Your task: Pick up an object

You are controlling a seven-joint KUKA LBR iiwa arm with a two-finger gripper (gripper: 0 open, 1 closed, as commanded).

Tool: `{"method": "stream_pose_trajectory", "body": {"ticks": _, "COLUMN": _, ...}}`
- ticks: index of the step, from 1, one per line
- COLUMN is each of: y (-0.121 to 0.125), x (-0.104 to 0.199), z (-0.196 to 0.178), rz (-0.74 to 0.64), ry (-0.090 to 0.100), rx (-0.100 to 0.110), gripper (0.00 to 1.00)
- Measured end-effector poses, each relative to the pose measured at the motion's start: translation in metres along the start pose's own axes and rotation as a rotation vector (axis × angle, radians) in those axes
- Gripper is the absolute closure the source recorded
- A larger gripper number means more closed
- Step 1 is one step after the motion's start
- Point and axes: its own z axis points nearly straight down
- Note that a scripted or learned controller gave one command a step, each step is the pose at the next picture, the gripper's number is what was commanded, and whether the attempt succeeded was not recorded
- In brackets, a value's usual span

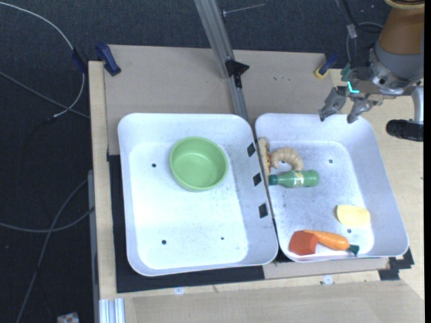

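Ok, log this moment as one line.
gripper: open, above right bin far rim, holding nothing | green bottle, carrot: in right bin | green bowl: left bin

A: Arm (404, 25) is running off the top and right edges; only the orange band and wrist are showing.

B: Noted. Carrot (330, 239) is lying over the red object (303, 243), hiding part of it. What the tan curled item (283, 159) is, I am failing to resolve.
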Motion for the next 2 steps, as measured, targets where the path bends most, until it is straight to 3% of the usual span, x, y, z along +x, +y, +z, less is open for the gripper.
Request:
{"method": "stream_pose_trajectory", "body": {"ticks": 1, "y": 0.001, "x": 0.0, "z": -0.004, "rz": 0.0, "ry": -0.001, "rx": -0.006, "gripper": 0.0}}
{"method": "stream_pose_trajectory", "body": {"ticks": 2, "y": -0.008, "x": 0.005, "z": 0.046, "rz": 0.0, "ry": -0.001, "rx": 0.002, "gripper": 0.0}}
